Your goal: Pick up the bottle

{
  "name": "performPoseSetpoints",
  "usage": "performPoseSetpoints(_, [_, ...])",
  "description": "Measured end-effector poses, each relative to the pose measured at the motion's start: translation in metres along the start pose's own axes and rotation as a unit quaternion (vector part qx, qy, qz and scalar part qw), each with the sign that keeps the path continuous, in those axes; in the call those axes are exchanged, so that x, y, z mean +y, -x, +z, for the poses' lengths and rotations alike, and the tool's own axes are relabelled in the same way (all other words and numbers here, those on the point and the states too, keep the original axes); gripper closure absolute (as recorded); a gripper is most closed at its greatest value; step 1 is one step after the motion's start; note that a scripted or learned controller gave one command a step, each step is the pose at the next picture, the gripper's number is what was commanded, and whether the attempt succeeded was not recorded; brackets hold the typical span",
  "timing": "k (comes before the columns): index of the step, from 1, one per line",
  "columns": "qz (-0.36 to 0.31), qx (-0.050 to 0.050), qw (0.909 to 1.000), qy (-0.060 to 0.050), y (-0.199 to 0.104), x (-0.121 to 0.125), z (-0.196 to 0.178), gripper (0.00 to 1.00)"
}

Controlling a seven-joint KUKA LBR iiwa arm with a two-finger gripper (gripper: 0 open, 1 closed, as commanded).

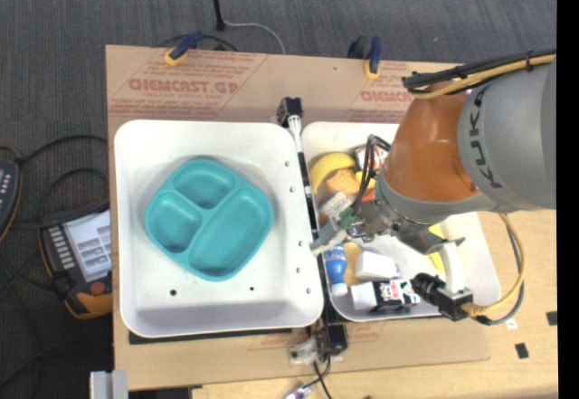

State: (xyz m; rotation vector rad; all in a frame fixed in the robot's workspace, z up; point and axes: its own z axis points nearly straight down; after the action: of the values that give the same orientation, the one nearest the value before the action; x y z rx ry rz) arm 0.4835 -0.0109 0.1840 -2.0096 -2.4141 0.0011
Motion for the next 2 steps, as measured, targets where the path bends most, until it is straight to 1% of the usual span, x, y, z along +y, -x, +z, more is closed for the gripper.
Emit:
performPoseSetpoints(1, [0.127,0.0,0.992,-0.001,-0.074,0.026,0.0,0.0])
performPoseSetpoints(2, [0.164,0.0,0.9864,-0.001,-0.046,0.008,0.0,0.0])
